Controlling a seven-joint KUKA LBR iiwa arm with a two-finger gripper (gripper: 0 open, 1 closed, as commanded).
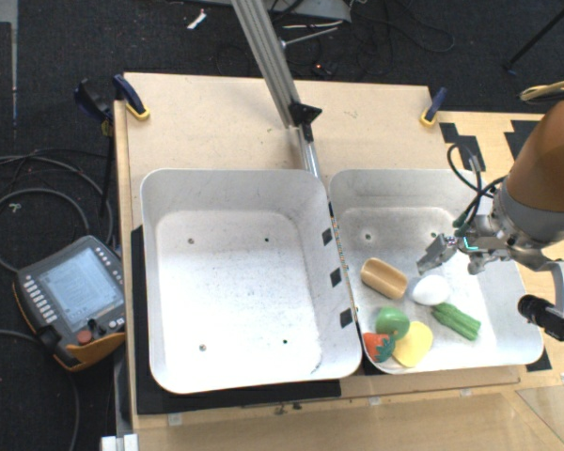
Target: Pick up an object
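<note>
We see the hand [454,249] low in the right bin [395,195], fingers spread apart, gripping nothing. Just beside it lies a white egg-shaped object [430,290], between a tan block [383,277] and a green piece [457,320]. The left bin [155,252] adjoins.
</note>
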